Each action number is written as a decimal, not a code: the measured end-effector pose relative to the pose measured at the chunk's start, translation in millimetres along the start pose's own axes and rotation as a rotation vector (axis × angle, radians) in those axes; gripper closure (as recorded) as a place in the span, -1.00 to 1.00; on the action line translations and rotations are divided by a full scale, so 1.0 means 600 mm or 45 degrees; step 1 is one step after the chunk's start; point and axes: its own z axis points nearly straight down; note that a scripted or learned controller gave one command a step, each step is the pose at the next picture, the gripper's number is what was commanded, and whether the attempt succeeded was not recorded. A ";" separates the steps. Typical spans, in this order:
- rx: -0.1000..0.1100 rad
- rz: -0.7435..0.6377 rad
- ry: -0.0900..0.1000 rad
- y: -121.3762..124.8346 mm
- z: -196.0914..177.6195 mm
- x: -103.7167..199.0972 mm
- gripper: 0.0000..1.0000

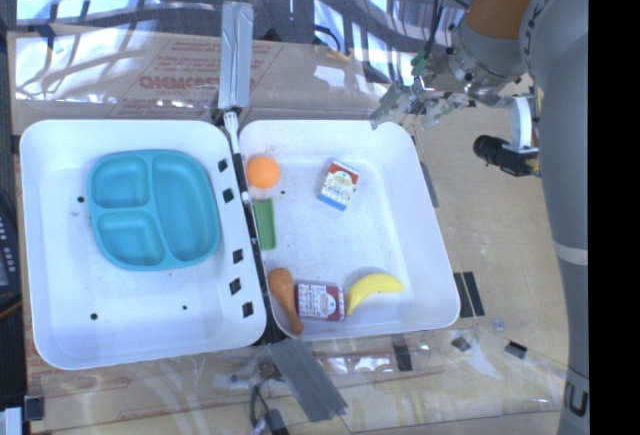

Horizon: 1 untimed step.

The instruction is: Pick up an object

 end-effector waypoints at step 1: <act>-0.003 -0.216 -0.002 -0.068 0.278 0.047 -1.00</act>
